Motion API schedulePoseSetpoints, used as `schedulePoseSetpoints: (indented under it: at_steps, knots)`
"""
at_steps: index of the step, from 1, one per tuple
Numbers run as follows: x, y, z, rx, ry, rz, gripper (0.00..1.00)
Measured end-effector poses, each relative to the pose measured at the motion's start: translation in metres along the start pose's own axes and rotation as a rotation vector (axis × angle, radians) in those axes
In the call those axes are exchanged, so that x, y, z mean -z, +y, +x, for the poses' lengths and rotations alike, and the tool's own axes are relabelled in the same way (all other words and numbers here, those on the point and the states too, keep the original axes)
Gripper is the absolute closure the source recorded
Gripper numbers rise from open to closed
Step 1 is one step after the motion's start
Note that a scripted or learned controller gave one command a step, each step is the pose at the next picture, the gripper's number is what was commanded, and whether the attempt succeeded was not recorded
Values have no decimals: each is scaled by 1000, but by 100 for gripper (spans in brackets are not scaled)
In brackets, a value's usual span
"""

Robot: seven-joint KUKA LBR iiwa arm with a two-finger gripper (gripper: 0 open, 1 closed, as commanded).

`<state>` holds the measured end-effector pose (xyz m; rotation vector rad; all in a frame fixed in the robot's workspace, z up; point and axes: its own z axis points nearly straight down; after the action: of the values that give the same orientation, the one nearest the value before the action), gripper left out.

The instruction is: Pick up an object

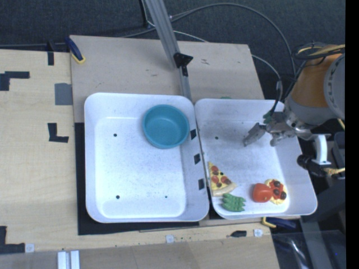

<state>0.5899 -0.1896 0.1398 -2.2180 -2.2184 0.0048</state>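
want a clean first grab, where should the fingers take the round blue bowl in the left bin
Probably the round blue bowl's thin rim, coming straight down with one finger inside and one outside. It sits upright and open; its front-left edge has the most bare left white bin floor around it.

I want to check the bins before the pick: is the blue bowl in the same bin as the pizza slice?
No, the blue bowl sits in the left bin, while the pizza slice lies in the right bin.
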Motion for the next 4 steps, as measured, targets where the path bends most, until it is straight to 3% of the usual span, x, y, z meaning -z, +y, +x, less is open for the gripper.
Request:
schedulePoseSetpoints:
  at_steps: [1, 2, 4]
  knots:
    - [-52, 0, 1, 1, -1, -3, 0]
    - [-39, 1, 0, 1, -2, -7, 100]
    - [68, -1, 6, 0, -2, -10, 100]
